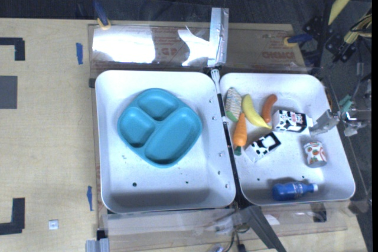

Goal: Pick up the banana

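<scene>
Blue bottle (293,189) nearest me in right bin (339,186), banana (254,111) beside carrot (240,130); left bin (112,91) holds blue plate (159,126). I can't tell the tool's (326,121) state.

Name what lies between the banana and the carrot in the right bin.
Camera view: nothing; the banana and carrot lie close together, only bare white bin floor between.

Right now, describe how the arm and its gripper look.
The gripper is a small pale grey metal piece at the right rim of the right bin. Behind it the arm is grey, with a small teal patch and thin dark cables. It is too blurred to make out markings.
</scene>
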`<state>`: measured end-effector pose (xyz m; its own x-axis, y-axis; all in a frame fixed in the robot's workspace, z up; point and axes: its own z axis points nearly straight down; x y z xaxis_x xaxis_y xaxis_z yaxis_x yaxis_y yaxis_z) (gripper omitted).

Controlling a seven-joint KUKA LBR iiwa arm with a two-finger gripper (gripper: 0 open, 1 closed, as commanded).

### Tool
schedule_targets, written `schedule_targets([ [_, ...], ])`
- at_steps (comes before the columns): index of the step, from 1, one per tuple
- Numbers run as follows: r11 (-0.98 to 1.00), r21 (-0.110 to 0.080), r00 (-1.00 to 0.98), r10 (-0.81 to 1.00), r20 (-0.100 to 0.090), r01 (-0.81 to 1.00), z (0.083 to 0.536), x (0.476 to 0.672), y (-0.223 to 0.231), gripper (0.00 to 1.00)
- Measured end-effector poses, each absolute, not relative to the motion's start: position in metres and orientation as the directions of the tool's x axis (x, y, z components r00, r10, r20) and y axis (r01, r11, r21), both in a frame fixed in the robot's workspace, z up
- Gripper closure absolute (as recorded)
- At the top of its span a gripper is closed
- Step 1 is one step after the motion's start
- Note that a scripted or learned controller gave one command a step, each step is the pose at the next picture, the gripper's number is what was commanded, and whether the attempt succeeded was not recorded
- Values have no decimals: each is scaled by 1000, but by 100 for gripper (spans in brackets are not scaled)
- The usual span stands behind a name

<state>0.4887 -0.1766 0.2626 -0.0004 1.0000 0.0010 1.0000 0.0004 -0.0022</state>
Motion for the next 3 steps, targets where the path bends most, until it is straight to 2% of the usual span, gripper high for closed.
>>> schedule_targets([
  [1, 274, -2, -274, 962, 2, 962, 178, 496, -118, 0],
  [2, 541, 4, -541, 841, -3, 841, 185, 560, -76, 0],
  [3, 672, 5, -672, 741, -6, 741, 87, 610, -102, 0],
])
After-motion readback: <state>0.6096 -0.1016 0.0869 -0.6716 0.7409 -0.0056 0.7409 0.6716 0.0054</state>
